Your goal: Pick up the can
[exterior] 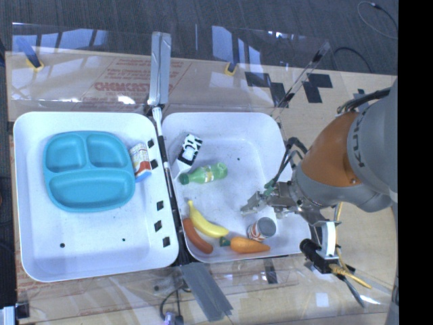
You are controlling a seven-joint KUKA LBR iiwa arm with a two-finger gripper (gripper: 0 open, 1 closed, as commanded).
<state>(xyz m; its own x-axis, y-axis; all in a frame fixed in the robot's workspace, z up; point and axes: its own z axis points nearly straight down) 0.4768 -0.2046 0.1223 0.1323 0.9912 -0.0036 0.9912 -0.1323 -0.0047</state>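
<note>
Camera view has the can [262, 228] lying tipped in the right bin [223, 124], just below the gripper [260, 202] and near the bin's front wall, its open mouth turned up toward the lens. It looks light, thin-walled and smooth: likely to roll or dent, so a gentle squeeze across the round body seems safest. Whether the gripper is spread or closed I cannot tell. Further out from the gripper on its left lie a carrot [248, 245], a banana [206, 223] and a green bottle [203, 175].
</note>
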